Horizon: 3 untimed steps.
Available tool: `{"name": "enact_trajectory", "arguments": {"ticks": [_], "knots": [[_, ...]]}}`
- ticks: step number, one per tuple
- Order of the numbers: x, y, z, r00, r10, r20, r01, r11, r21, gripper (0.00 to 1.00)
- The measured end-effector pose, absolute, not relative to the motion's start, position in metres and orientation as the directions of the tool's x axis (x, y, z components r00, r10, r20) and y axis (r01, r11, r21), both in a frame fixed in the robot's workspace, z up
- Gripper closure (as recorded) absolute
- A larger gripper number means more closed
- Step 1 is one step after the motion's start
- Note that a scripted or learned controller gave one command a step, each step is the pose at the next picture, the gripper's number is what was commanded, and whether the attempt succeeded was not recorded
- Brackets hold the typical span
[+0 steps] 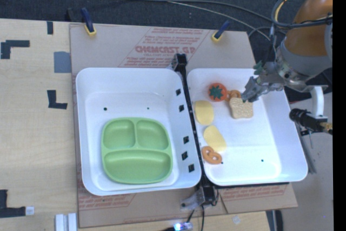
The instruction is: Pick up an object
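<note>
— Two bins (86, 81) sit side by side on the bench, and we count five small pieces in the right one: a red tomato-like piece (217, 91), a tan cracker-like square (241, 109), two pale yellow ovals (204, 112) and an orange ring (211, 156).

— And the left bin?

— We see a green divided plate (136, 150) lying flat in it, with nothing on it. Any piece in the right bin would serve as the thing to pick up.

— Where is the gripper (252, 92)?

— We find it low over the right bin's far side, its tip just above the cracker's upper edge and near the tomato piece. We judge the cracker to be the target, since the arm comes in from the right and that piece lies closest to its reach.

— Are the jaws open or closed?

— We cannot tell; the tip is dark and small against the bin. We see nothing lifted, and the cracker looks flat on the bin floor.

— Any risk?

— We think a flat piece gives little to pinch, and the tomato piece sits close enough to be nudged.
</note>
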<state>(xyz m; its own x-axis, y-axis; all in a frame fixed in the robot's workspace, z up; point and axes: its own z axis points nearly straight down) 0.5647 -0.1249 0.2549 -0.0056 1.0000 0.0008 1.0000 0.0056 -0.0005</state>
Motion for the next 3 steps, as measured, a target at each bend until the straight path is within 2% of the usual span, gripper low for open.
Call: {"name": "enact_trajectory", "arguments": {"ticks": [2,3], "knots": [[0.56,-0.001,0.234,-0.007,1.0,0.001,1.0,0.007,-0.003,1.0],[0.556,0.056,0.241,-0.008,1.0,0.001,1.0,0.008,-0.001,1.0]]}}
